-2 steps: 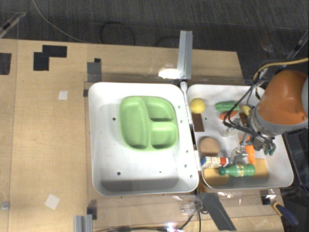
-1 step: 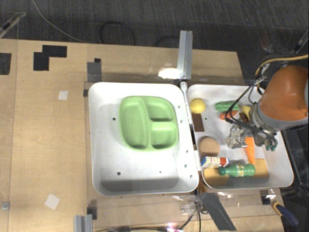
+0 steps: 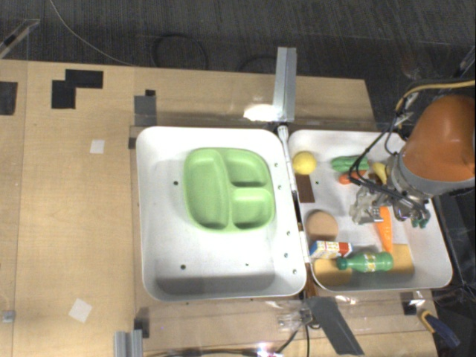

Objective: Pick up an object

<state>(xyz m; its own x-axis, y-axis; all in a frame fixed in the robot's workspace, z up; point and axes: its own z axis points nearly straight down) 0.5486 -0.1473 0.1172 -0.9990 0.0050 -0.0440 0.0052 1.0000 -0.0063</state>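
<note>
While gripper (image 3: 375, 208) hangs low over right bin (image 3: 439, 270), I can't tell its state; carrot (image 3: 384, 231) just beneath it, green bottle (image 3: 367, 261) nearer bin's front edge.

Two white bins (image 3: 149, 199) sit on a pale tan wooden surface (image 3: 67, 222) marked with black patches; the left one carries a light green divided tray (image 3: 227, 188). The right one shows a yellow ball (image 3: 303, 162), an orange carrot (image 3: 384, 230), a green bottle (image 3: 366, 261) and a brown round thing (image 3: 321, 223). The arm (image 3: 442, 143) is orange above grey.
</note>
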